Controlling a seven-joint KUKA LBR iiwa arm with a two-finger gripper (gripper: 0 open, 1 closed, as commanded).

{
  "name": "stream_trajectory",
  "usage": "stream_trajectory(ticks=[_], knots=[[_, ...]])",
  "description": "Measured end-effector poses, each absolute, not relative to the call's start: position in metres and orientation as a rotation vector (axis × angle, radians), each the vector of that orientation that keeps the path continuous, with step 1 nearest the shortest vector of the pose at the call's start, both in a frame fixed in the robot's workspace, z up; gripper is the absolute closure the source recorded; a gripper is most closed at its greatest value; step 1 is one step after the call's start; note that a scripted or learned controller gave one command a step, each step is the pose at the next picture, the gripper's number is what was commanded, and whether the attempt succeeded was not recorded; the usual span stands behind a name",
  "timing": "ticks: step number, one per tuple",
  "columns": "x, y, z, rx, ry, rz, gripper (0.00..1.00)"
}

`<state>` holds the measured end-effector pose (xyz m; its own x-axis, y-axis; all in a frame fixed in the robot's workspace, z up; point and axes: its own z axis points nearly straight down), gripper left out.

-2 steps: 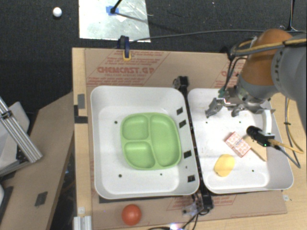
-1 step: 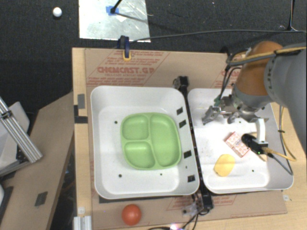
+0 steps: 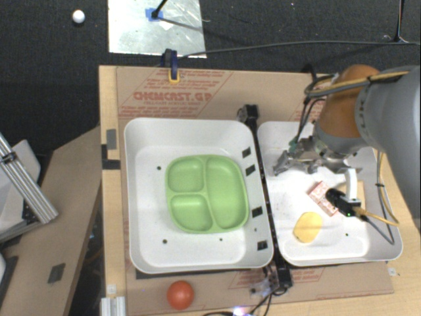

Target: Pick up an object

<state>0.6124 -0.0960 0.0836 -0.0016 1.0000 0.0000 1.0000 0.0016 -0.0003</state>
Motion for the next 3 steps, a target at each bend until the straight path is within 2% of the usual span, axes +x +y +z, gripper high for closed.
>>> stream_trajectory(ticks=[1,3], knots=[[0.614,-0.096,0.096,-2.221,-2.226,-0.004,1.00],[0.610,-0.103,0.198,-2.224,-2.227,-0.007,1.00]])
